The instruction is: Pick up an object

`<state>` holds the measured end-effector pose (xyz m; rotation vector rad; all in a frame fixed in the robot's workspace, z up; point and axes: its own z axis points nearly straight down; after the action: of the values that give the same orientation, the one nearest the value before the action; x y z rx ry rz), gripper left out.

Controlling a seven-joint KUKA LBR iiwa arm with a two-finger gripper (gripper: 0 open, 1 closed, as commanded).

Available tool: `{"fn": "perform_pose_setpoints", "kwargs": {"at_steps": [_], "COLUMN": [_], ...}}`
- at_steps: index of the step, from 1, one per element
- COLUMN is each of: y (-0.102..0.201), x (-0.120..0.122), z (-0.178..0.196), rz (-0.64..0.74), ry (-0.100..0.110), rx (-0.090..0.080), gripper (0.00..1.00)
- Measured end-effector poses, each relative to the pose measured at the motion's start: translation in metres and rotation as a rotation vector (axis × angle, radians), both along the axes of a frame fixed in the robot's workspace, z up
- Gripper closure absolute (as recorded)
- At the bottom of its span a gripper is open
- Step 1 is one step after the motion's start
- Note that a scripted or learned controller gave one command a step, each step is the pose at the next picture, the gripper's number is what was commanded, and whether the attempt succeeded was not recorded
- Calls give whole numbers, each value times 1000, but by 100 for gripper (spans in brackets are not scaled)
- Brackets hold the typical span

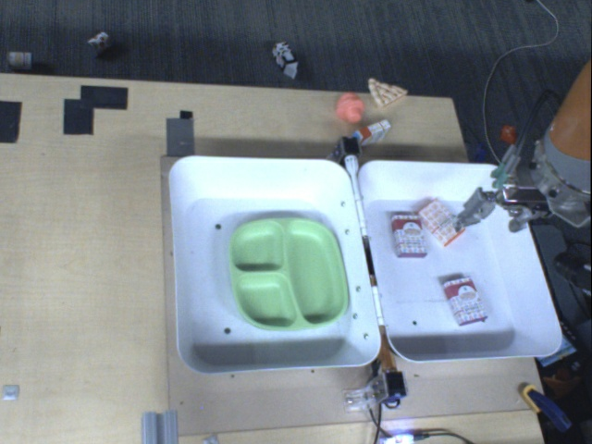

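Note:
Three small red-and-white cartons lie in the right bin (pixel 518 331). One carton (pixel 408 235) sits near the bin's middle left, a second, tilted carton (pixel 438 222) touches its right side, and a third (pixel 465 301) lies nearer the front. My gripper (pixel 490 218) hovers over the bin's right part, just right of the tilted carton. It is open, with nothing between its fingers. One fingertip (pixel 468 216) points toward the tilted carton.
The left bin (pixel 194 248) holds a green divided plate (pixel 289 272). Behind the bins, on the bench, lie a pink ball (pixel 350 107), a pizza-slice toy (pixel 387 92) and a small bottle (pixel 374 132). Cables and a connector sit at the front edge (pixel 384 391).

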<state>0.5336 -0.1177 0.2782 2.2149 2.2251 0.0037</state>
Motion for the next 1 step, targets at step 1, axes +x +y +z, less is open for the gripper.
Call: {"fn": "perform_pose_setpoints", "kwargs": {"at_steps": [1], "y": [-22], "x": [11], "z": [-150], "rz": [-3], "ry": [2], "rx": [0], "gripper": [0]}}
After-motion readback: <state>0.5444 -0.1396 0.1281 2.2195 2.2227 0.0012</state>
